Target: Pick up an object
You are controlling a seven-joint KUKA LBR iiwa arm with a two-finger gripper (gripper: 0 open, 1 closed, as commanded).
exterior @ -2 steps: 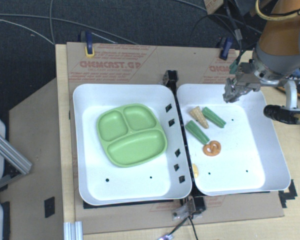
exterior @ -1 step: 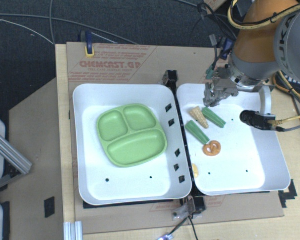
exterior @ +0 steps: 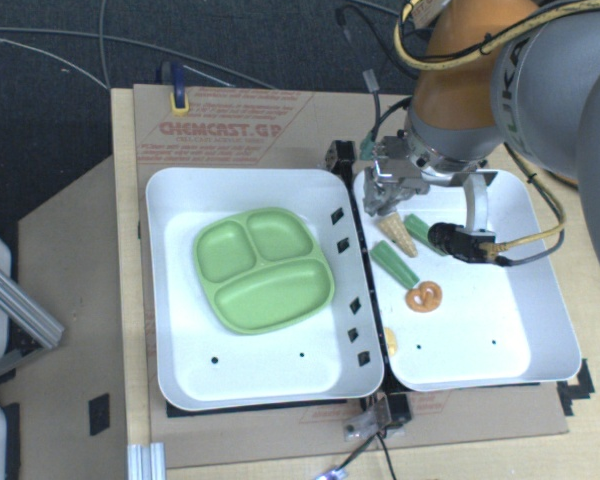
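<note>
The grey arm (exterior: 540, 78) with its orange band (exterior: 470, 53) reaches in from the right and hangs over the far left corner of the right bin (exterior: 520, 338). The table (exterior: 250, 118), a brown board with red lettering at the far side, carries that bin and the left bin (exterior: 180, 348) side by side, their inner walls touching.

In the left bin lies a green divided plate (exterior: 265, 268), flat, with three compartments, well apart from everything else.

The tool (exterior: 385, 200) is down low in the right bin, close to the shared wall. Whether it is spread or pressed together cannot be told from this slant, and nothing can be seen pinched in it. A black part (exterior: 460, 240) with a yellow cable hangs just right of it.

The things to pick lie near the tool, on its near side: a green stick-like piece (exterior: 393, 263) lying slantwise beside the shared wall, a corn-like piece (exterior: 417, 232) and a tan cone-like piece (exterior: 395, 233) just beside each other below the tool, and a small orange ring-shaped piece (exterior: 425, 297) nearer still. A tiny yellow bit (exterior: 391, 343) sits against the wall at the near side.
</note>
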